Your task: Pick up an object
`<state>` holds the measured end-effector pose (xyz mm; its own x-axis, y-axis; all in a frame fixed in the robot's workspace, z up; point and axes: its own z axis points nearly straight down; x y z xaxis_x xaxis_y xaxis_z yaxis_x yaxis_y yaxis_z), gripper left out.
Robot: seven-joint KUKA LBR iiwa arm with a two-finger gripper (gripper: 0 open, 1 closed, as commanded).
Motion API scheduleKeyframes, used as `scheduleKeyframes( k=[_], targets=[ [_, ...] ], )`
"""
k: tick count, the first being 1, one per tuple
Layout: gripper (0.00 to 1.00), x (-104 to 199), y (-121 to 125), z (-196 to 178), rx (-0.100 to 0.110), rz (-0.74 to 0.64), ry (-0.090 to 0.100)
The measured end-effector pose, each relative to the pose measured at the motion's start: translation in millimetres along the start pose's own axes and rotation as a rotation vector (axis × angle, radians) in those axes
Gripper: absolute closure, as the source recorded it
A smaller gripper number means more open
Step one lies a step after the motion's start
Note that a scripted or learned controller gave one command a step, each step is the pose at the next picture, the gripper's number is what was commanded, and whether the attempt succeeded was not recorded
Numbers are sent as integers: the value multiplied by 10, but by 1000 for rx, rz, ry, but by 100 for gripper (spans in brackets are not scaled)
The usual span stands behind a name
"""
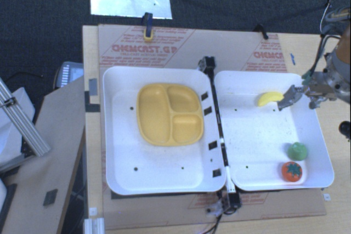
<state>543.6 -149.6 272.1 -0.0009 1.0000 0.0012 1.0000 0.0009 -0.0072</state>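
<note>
A yellow banana (269, 98) lies at the back of the right bin (258, 140). A small green object (298, 150) and an orange-red fruit with a green top (292, 171) rest near that bin's front right corner. My gripper (302, 99) hangs over the bin's right rim, just right of the banana. It is open, and nothing is between its fingers. One fingertip (287, 99) points toward the banana's right end and sits very close to it.
The left bin (120, 167) holds a yellow divided plate (169, 114). A black hinged divider (215, 129) runs between the two bins. Cardboard (181, 46) lies under the bins, with a clamp (147, 27) at its back edge.
</note>
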Motion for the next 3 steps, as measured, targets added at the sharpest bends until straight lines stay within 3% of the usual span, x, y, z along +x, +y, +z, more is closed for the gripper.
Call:
scheduleKeyframes(
  k=[1, 3],
  targets=[
    [0, 2, 17, -46, -9, -2, -2],
    [0, -21, -11, 1016, -4, 0, 0]
  ],
)
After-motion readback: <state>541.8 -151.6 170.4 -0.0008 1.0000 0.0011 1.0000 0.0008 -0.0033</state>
